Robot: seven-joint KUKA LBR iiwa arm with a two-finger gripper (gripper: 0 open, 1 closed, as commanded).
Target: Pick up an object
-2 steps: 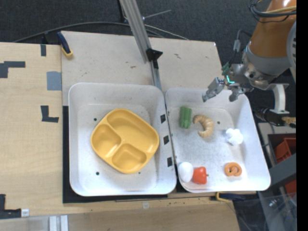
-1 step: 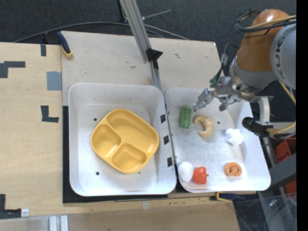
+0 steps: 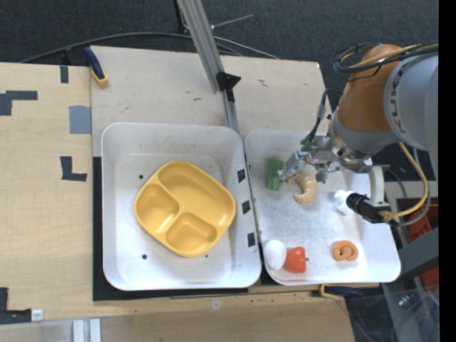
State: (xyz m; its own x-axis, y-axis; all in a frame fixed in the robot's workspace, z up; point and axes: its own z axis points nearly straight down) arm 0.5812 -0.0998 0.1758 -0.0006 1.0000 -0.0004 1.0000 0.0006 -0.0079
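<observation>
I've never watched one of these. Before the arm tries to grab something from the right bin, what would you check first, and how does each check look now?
1. Gripper over the right bin: ok.
2. A target close by: ok, the beige piece lies just under it and the green piece beside it.
3. Anything held already: cannot tell.
4. Jaws open enough: cannot tell.
5. Other items out of the way: ok, the white egg, red piece and orange ring lie apart at the near edge.
6. Yellow tray in the left bin, away from the arm: ok.
</observation>
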